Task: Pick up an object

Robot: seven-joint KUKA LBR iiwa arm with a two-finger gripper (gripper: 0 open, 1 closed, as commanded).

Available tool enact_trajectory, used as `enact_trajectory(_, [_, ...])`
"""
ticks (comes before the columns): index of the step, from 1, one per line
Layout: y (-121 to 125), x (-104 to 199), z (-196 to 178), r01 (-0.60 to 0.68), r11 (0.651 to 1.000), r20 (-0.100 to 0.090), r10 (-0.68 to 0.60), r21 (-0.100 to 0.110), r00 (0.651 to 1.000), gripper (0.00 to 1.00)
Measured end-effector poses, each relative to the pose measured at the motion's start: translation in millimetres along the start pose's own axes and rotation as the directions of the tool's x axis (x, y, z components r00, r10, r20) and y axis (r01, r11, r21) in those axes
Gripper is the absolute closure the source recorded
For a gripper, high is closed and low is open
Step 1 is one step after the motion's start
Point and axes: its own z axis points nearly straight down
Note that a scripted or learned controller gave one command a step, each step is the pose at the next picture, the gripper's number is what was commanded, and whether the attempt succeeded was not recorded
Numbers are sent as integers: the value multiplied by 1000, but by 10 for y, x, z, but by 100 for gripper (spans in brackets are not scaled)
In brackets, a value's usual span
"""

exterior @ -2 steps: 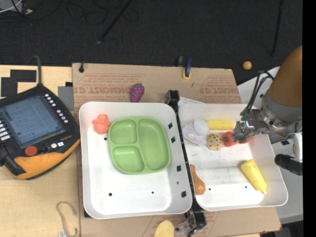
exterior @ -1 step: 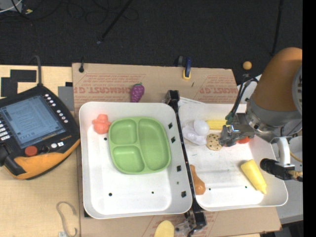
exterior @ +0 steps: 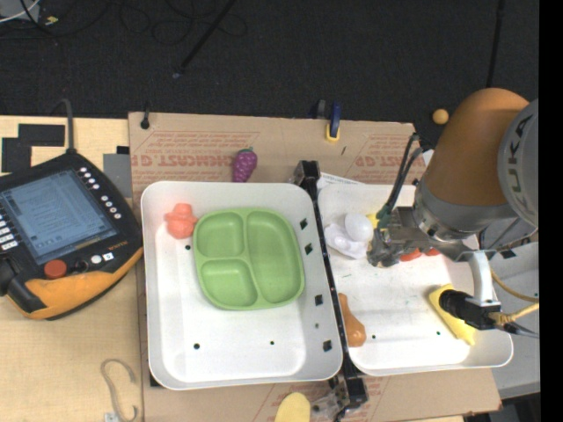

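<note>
My gripper (exterior: 381,253) hangs low over the right bin (exterior: 413,354), near its middle and toward the back. Just left of it lie white objects (exterior: 350,232), close to the gripper or touching it. A small red thing (exterior: 426,253) peeks out from under the wrist on the right. An orange-brown object (exterior: 350,322) lies at the bin's front left, by the divider. A yellow object (exterior: 450,320) rests at the front right, partly covered by the arm's fittings. The wrist hides what is directly under the gripper.
The left bin (exterior: 229,359) holds a green divided plate (exterior: 247,259) and a pink-orange toy (exterior: 179,221) at its back left. A purple object (exterior: 244,163) lies on the cardboard behind the bins, a yellow one (exterior: 293,406) in front. A control pendant (exterior: 57,227) sits far left.
</note>
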Motion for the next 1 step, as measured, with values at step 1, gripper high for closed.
enact_trajectory(1, [-36, 565, -74, 2, 1000, 0, -2, -1, 1000, 100])
